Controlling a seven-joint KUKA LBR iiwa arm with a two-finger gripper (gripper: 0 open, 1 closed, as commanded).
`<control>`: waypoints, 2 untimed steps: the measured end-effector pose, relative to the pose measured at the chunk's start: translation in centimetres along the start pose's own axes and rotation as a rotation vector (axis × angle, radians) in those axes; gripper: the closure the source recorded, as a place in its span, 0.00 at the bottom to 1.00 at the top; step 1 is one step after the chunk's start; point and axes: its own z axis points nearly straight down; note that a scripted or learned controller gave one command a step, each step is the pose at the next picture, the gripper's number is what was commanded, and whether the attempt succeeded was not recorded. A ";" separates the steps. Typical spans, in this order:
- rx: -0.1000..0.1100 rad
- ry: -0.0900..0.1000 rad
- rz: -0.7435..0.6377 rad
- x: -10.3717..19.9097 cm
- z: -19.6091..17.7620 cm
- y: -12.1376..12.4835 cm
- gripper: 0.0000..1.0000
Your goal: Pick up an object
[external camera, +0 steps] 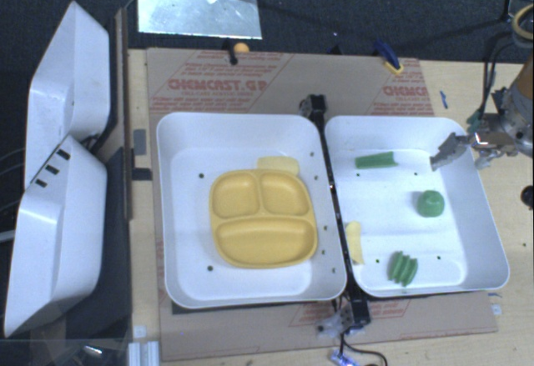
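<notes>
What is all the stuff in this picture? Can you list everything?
bins: 2, white, side by side on the bench
tray: 1, yellow, three sections, left bin
yellow slab: 1, pale yellow, behind the tray, left bin
green stick: 1, green, right bin, far side
green round piece: 1, green, right bin, right side
green bundle: 1, green, right bin, near side
yellow wedge: 1, pale yellow, right bin, left edge
gripper: 1, grey, over the right bin's far right corner

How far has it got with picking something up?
Nothing looks picked up yet. The gripper hangs at the right bin's upper right edge, near the green stick. The green round piece and green bundle lie untouched. Grasping and lifting remain.
</notes>
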 end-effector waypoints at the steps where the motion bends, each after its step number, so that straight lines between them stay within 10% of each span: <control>1: 0.005 0.001 0.000 0.3 6.2 -0.2 0.00; 2: 0.003 0.001 0.000 0.2 10.4 0.0 0.00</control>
